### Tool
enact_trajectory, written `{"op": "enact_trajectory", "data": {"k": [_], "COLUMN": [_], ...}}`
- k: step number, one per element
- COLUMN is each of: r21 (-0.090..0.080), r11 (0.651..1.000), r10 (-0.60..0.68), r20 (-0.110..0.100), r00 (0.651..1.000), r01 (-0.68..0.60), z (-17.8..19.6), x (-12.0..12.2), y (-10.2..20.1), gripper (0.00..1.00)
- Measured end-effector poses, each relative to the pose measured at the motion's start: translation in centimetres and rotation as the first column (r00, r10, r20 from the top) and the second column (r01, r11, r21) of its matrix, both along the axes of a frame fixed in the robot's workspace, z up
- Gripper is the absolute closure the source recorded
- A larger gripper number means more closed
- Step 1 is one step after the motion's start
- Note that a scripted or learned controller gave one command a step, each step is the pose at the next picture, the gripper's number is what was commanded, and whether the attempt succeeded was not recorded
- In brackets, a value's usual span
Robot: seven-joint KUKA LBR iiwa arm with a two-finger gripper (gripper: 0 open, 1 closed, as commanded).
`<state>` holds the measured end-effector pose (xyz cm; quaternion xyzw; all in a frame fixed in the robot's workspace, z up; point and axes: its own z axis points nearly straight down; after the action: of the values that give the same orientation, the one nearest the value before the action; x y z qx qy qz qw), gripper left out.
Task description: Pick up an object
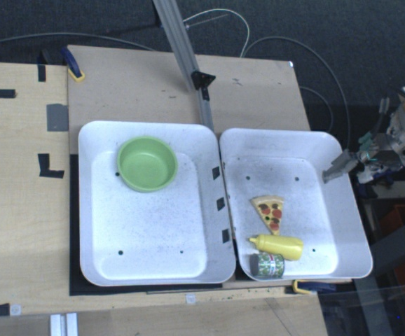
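In the right bin lie a pizza slice toy, a yellow mustard bottle on its side, and a small green can at the front edge. A green bowl sits in the back of the left bin. My gripper hovers at the right bin's right rim, well away from the pizza slice, with nothing seen between its fingers.
A grey pole slants down from the top to the gap between the bins. Cables loop behind the bench. A blue and yellow clamp sits at the bench's back left corner.
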<state>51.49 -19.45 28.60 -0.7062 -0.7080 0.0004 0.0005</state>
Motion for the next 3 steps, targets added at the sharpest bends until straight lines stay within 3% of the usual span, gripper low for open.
{"op": "enact_trajectory", "data": {"k": [1, 3], "r21": [0.000, 0.002], "r11": [1.000, 1.000], "r10": [0.000, -0.002], "r20": [0.000, -0.007], "r00": [1.000, 1.000], "r01": [0.000, 0.002], "z": [0.0, -11.4], "x": [0.0, -0.7], "y": [0.0, 0.1], "gripper": [0.00, 0.00]}}
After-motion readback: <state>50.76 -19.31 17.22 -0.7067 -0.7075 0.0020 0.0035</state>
